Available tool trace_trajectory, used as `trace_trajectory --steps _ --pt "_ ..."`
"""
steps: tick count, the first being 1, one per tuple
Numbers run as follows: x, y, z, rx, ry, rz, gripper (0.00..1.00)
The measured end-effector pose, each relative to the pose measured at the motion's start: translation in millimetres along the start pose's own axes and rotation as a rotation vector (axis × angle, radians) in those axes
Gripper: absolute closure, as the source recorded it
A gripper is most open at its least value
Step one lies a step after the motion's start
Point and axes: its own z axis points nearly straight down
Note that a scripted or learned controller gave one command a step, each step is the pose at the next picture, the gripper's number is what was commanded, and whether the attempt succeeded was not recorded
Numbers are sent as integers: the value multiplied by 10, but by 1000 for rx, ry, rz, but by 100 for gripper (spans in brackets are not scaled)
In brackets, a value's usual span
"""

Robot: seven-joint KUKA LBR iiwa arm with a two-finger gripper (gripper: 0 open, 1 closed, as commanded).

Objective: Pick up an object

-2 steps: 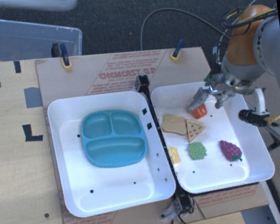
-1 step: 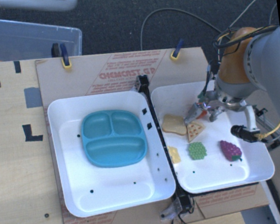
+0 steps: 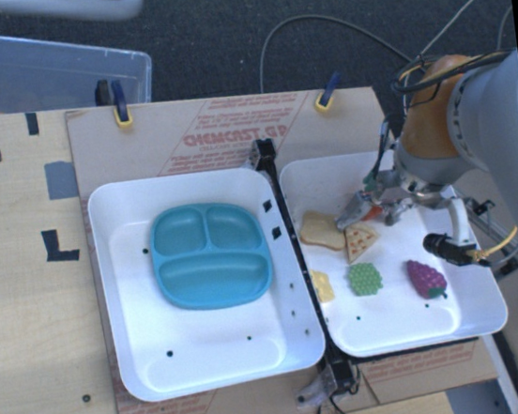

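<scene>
The right bin (image 3: 472, 315) holds several toy foods. A tan bread slice (image 3: 319, 231) lies at its left, with an orange waffle-patterned wedge (image 3: 360, 240) next to it. Nearer the front are a yellow cheese piece (image 3: 321, 286), a green knobbly piece (image 3: 365, 279) and a purple grape bunch (image 3: 426, 278). My gripper (image 3: 373, 207) hangs low over the middle of this bin, just above and behind the wedge and to the right of the bread. I see no object lifted off the bin floor.
The left bin (image 3: 116, 267) carries a blue divided plate (image 3: 210, 255). A black divider clip (image 3: 264, 153) sits where the two bins meet. The grey arm with its orange band (image 3: 432, 122) covers the right bin's far right corner. Cables loop behind the bench.
</scene>
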Motion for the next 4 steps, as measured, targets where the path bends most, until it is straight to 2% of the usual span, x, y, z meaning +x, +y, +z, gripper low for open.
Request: trace_trajectory --steps 1,2,3,4 --pt "39 38 -104 -7 6 -4 100" --pt "77 -18 -669 -2 -1 0 100" --pt "39 24 -1069 -1 -1 0 100" --pt "42 31 -1256 1 0 0 100"
